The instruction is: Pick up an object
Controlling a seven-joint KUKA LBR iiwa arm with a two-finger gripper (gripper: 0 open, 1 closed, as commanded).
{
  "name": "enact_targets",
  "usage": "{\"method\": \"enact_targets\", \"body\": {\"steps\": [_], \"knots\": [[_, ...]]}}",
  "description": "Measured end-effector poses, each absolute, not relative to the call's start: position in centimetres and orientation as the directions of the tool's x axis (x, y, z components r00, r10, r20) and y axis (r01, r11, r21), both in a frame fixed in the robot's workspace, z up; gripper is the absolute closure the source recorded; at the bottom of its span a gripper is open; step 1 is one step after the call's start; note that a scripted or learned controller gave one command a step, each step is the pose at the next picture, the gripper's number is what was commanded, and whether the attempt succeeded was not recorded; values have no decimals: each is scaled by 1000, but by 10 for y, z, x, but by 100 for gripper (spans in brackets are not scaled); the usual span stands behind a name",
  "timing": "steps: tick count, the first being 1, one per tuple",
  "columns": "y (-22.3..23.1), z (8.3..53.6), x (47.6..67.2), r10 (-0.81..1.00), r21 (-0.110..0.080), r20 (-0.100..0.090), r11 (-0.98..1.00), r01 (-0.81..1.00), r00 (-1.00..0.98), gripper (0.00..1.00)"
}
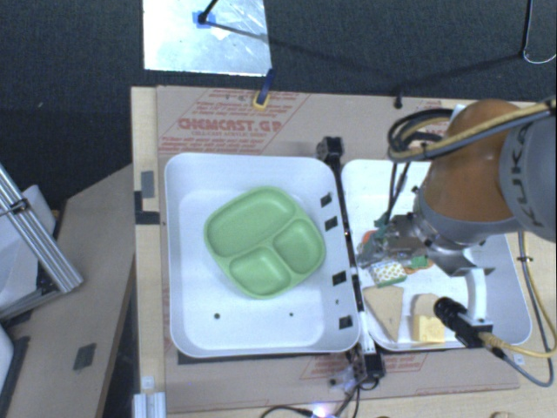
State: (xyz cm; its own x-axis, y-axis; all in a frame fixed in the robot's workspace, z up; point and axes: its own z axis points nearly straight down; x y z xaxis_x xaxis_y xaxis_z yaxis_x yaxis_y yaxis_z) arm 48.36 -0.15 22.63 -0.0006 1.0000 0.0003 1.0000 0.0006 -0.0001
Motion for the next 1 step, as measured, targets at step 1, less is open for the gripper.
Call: {"method": "enact_targets", "body": {"steps": [1], "knots": [[3, 233, 489, 1000, 1, 0, 5, 1000, -5, 100]]}}
